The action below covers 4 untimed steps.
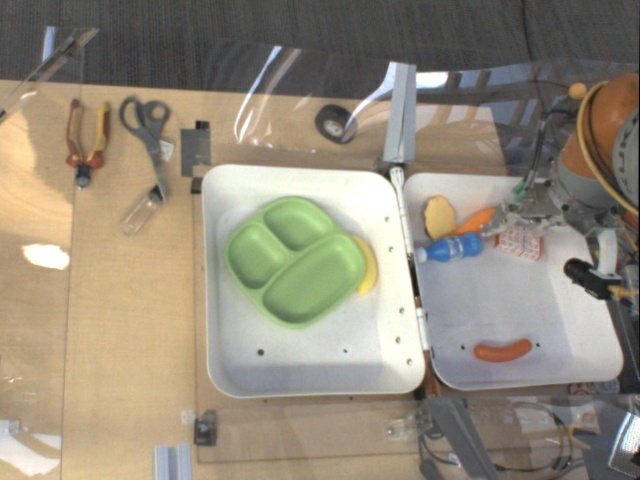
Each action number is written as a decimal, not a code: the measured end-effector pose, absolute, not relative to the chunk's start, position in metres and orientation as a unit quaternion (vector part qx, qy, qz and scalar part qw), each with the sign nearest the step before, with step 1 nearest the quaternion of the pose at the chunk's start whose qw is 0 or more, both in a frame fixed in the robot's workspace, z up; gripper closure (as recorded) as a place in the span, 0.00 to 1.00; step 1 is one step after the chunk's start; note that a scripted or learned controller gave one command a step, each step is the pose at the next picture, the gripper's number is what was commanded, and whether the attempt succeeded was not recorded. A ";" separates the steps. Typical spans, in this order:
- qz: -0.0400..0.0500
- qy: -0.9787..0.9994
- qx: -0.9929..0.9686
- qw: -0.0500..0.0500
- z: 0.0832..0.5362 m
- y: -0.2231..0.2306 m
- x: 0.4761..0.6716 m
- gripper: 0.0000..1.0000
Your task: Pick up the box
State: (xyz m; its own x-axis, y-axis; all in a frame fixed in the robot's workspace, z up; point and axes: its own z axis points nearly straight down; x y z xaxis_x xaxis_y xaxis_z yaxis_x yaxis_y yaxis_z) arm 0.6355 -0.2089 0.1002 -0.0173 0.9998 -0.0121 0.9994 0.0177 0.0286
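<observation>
The box [521, 244] is small, red and white, and lies flat in the right bin [560, 318] near its far side. My gripper [528, 210] reaches in from the right and hangs just over the box's far edge. From this view I cannot tell whether it touches the box. The arm's grey body and orange band [598, 118] sit at the frame's right edge.
Left of the box, the right bin holds a blue bottle [452, 249], an orange carrot [478, 218] and a tan lump [438, 215]; a sausage [503, 349] lies near the front. The left bin [300, 368] holds a green divided plate [297, 260] and a yellow item [368, 268].
</observation>
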 end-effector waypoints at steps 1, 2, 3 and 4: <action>0.004 0.735 0.678 0.015 0.100 -0.205 0.643 0.00; 0.005 0.727 0.686 0.014 0.100 -0.205 0.645 0.00; 0.006 0.760 0.650 0.016 0.100 -0.208 0.640 0.00; 0.008 0.761 0.648 0.022 0.114 -0.207 0.644 1.00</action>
